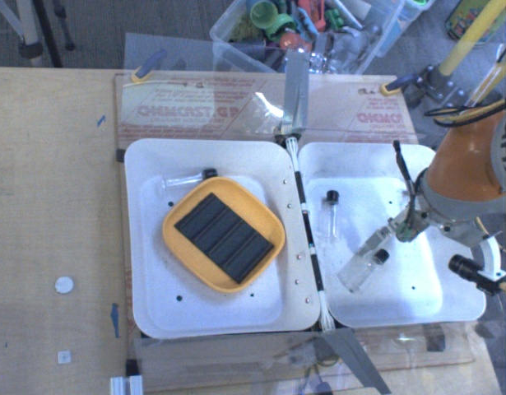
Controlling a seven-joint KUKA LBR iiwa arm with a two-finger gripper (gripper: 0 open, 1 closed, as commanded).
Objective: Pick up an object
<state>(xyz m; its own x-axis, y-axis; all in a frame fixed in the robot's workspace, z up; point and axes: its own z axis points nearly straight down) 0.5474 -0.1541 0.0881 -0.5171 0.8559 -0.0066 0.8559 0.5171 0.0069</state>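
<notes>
The pale wooden surface (pixel 47 188) carries two shallow white bins side by side, the left bin (pixel 146 245) touching the right bin (pixel 450 299). A small white disc (pixel 64 285) lies near the left edge.

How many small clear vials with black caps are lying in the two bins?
3: one vial in the left bin behind the yellow tray; two in the right bin, one near its left wall, one near the end effector.
</notes>
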